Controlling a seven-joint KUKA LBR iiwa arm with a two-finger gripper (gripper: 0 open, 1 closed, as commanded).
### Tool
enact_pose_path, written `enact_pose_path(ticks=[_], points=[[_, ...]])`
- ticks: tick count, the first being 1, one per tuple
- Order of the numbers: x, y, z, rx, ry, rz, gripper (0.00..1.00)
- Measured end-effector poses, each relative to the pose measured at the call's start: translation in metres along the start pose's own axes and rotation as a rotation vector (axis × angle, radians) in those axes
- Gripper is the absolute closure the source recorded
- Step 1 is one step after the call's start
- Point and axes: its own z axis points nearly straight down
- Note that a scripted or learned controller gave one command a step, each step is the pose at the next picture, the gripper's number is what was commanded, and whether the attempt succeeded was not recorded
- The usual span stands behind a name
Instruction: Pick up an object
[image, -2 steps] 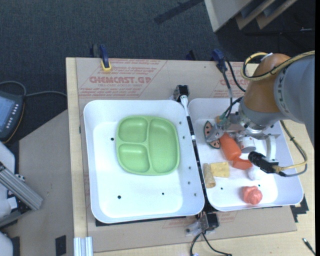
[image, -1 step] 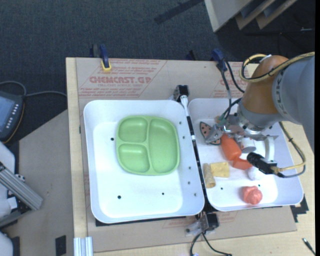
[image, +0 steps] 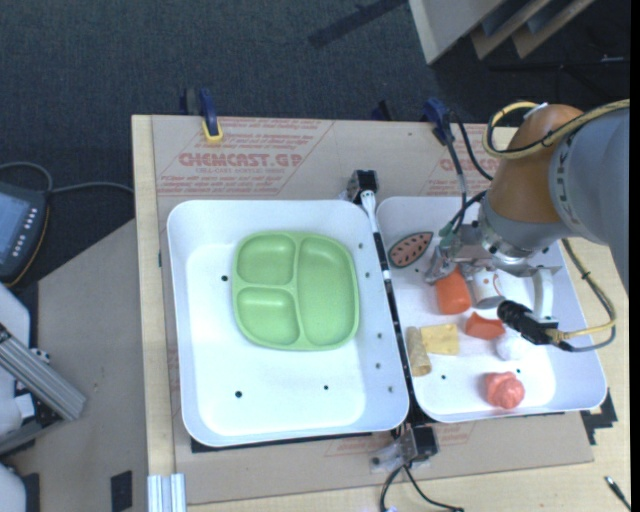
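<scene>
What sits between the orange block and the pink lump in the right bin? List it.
In the camera view, a small red piece lies between the orange block and the pink lump, with a yellow piece just left of that line.

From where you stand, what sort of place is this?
Probably a robotics lab or test bench: a robot arm reaches over two white bins, one holding a green divided plate, with cables and bench clamps around.

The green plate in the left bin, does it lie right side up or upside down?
Right side up. The green plate lies flat on the floor of the left bin, and its three hollow compartments face upward; nothing lies in them.
</scene>
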Motion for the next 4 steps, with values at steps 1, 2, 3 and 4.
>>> enact_pose_path(ticks=[1, 2, 3, 4], points=[[-0.008, 0.006, -0.048, -0.005, -0.002, -0.001, 1.00], [-0.011, 0.013, -0.094, -0.006, -0.002, -0.002, 1.00], [-0.011, 0.014, -0.132, -0.006, -0.002, -0.003, 1.00], [0.022, 0.043, -0.127, -0.005, -0.001, -0.006, 1.00]])
